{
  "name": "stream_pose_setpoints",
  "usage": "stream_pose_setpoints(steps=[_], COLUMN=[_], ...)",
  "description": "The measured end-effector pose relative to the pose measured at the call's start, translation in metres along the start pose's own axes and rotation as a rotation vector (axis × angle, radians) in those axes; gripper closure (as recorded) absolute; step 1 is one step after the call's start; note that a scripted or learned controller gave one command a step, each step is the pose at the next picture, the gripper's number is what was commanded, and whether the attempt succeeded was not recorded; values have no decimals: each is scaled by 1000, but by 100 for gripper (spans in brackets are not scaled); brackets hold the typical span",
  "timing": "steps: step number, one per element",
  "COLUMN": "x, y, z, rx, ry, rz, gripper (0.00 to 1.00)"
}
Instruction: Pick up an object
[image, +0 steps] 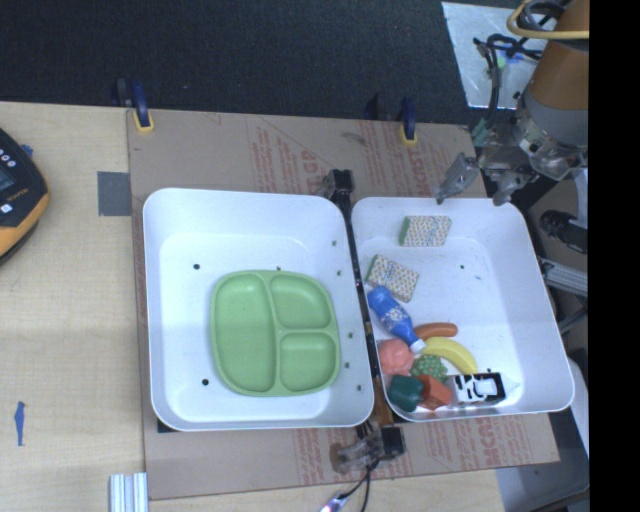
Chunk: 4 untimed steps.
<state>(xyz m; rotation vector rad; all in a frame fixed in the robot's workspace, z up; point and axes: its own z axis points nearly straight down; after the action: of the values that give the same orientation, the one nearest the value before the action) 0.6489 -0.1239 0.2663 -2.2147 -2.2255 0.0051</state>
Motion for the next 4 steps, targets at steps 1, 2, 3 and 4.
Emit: stream_pose_setpoints(steps=[1,2,3,4], x=[-67,33,-13,32], y=[-99,-3,-151,-87], z=[57,167,176,175], rx=[1,2,0,0], ry=[-1,1,1,1], rz=[2,-1,2,-1], gripper=[0,0,0,0])
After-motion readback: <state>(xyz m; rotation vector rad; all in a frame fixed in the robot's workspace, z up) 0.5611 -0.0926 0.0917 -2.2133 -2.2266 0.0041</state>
